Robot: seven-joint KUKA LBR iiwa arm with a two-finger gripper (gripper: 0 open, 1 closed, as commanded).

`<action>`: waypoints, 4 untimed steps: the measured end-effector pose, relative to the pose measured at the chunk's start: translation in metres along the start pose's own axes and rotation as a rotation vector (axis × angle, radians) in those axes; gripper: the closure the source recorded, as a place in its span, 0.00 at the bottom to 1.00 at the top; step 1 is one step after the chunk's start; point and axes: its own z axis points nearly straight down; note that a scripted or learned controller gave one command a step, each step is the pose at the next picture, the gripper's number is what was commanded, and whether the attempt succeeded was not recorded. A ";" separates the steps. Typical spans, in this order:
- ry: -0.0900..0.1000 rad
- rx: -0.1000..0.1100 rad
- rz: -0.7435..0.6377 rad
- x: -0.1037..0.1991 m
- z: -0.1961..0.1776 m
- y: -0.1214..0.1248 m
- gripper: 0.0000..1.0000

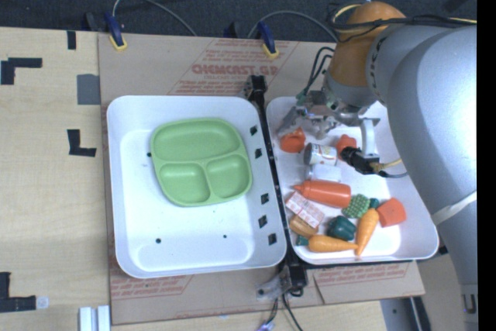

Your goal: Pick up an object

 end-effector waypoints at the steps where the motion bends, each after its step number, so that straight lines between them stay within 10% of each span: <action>1: -0.001 0.000 0.001 0.001 0.000 0.000 0.00; 4: -0.002 -0.001 0.002 -0.001 -0.001 -0.019 0.00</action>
